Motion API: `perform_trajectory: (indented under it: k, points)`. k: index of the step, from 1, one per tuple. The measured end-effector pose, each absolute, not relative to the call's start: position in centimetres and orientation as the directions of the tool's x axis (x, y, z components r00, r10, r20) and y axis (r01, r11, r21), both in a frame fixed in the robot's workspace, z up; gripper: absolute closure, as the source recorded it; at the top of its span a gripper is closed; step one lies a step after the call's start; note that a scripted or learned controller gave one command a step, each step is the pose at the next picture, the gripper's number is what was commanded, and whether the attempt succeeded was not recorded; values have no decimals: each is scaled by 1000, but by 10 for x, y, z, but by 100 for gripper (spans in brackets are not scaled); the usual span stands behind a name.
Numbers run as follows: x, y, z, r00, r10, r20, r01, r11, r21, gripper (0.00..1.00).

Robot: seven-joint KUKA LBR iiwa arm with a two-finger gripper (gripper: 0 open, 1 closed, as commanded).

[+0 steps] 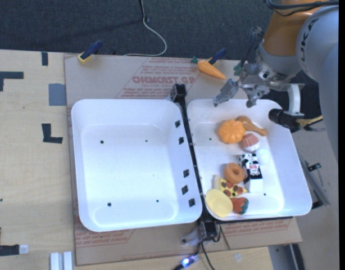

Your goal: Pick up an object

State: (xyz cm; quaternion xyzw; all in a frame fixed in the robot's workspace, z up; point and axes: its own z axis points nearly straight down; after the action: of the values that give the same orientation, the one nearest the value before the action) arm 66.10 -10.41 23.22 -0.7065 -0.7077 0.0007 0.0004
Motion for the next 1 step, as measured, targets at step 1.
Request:
perform_trajectory:
  k: [1]
  points:
    - [669, -48, 261, -7, 1000, 1, 1000, 7, 2, 0]
